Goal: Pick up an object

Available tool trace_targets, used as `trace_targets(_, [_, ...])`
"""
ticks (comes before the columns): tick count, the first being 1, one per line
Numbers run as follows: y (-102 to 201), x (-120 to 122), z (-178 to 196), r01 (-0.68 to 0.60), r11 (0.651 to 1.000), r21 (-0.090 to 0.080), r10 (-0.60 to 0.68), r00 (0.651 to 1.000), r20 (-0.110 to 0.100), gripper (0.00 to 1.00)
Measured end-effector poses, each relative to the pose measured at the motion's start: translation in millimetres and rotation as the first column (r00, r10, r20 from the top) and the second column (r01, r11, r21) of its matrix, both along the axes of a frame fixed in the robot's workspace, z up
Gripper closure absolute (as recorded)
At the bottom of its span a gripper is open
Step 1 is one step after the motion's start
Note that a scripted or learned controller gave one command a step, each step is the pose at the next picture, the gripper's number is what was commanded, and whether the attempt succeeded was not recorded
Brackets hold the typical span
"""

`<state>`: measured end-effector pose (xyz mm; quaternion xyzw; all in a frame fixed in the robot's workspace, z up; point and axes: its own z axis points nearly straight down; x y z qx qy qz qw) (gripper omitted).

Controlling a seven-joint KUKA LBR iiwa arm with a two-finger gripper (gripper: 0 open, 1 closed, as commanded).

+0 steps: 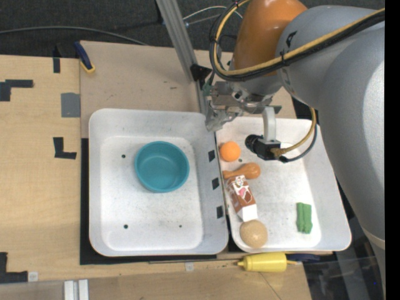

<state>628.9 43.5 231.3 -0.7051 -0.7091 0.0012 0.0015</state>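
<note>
My gripper hangs over the far end of the ridge between the two bins, at the right bin's back left corner. It is just beyond and to the left of an orange ball, with nothing seen in its grasp. In the right bin also lie a brown elongated piece, a brown and white carton, a tan round object and a green piece. A teal bowl sits in the left bin.
A yellow bottle lies on the bench just in front of the right bin. A black fitting with cables hangs from the wrist over the right bin's back. A slanted metal post rises behind the bins.
</note>
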Motion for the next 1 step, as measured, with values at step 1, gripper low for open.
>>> trace_targets(1, [53.1, -6.3, 8.6, -0.002, 1.0, 0.001, 0.002, 1.0, 0.002, 1.0])
